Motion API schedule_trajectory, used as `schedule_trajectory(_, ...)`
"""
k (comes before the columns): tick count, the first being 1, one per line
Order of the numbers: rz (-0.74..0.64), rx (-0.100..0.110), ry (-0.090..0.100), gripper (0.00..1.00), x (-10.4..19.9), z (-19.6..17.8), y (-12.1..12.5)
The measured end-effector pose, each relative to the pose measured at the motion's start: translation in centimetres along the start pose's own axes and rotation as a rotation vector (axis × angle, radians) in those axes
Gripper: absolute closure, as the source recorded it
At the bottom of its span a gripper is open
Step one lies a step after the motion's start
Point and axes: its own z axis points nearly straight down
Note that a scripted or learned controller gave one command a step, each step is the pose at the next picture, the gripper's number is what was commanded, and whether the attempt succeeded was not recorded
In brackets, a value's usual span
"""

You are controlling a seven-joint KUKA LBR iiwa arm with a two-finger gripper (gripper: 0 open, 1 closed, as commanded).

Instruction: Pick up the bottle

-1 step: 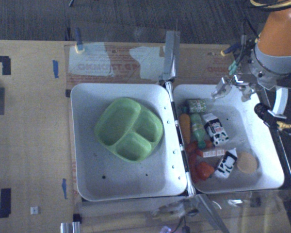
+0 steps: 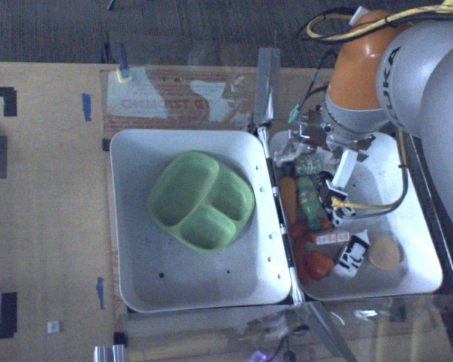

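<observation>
Hovering over the right bin (image 2: 419,274), the gripper (image 2: 314,164) sits just at twelve o'clock of the green bottle (image 2: 308,200); its grasp I cannot tell. It should centre over the bottle's body before descending.

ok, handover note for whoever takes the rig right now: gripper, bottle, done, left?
Gripper: low over the back-left part of the right bin, above the clutter; finger state not readable.
Bottle: green, lying in the right bin beside an orange carrot-like item, just below the gripper. Not seen between the fingers.
Left bin: holds a green divided tray.
Done: approach only.
Left: grasp and lift the bottle.
</observation>
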Motion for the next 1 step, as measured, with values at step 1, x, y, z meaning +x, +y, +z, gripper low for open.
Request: schedule_trajectory(1, -0.04, 0.0, -0.001, 0.0, -6.78, 9.28, 3.2)
